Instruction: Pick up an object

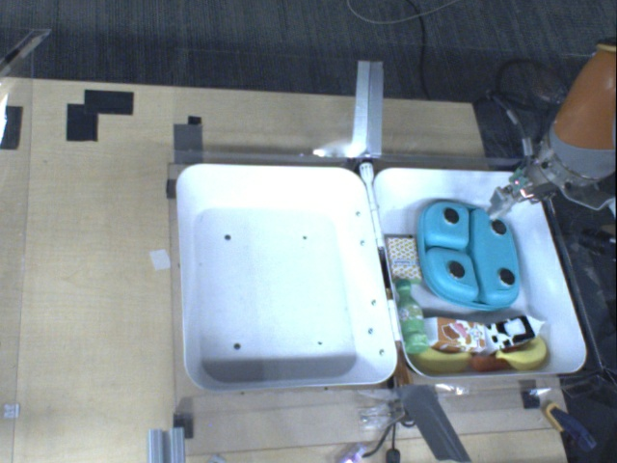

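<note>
1. You are looking down on a pale wooden tabletop (87, 287) that carries two shallow white bins side by side.
2. The left bin (275, 278) shows its bare white floor, marked by a few small dark dots.
3. The right bin (564, 302) holds all the objects, and they sit toward its middle and near edge.
4. The largest object is a blue plastic piece (469, 254) with four rounded sections, each with a small dark hole. It lies flat in the middle of the right bin.
5. Just left of it, against the wall between the bins, a small patterned card (401, 252) lies flat.
6. Below the card, a green bottle (411, 314) lies along that same wall.
7. Along the near edge you can see a colourful packet (463, 336), a black-and-white item (513, 331) and a yellow banana-shaped object (525, 358), all crowded close together.
8. The arm (590, 114) comes in from the upper right, its orange band showing above the wrist.
9. The jaws (506, 199) sit at the far right corner of the blue plastic piece, just above or touching its edge; you cannot tell which.
10. You cannot tell how far apart the jaws stand, and nothing shows between them.
</note>
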`<state>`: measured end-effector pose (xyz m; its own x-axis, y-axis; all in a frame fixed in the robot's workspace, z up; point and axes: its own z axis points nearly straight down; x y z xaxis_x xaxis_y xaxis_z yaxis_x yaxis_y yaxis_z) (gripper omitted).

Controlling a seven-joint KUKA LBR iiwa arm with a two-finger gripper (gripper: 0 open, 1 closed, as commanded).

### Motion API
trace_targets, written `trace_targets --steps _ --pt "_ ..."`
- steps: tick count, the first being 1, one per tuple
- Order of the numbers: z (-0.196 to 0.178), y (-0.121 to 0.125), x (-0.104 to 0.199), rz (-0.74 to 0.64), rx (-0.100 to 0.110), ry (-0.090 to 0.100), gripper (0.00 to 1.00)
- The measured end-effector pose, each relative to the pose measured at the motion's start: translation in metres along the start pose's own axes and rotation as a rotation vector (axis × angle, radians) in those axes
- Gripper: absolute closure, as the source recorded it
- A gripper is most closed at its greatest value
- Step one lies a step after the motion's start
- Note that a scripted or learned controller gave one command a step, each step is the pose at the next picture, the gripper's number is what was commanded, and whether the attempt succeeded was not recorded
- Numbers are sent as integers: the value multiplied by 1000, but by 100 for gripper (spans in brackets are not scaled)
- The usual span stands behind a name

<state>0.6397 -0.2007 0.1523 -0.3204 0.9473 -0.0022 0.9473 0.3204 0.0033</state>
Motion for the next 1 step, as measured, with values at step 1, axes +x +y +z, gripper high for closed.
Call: trace_targets --steps 1 --pt "-8 10 -8 562 1 0 100"
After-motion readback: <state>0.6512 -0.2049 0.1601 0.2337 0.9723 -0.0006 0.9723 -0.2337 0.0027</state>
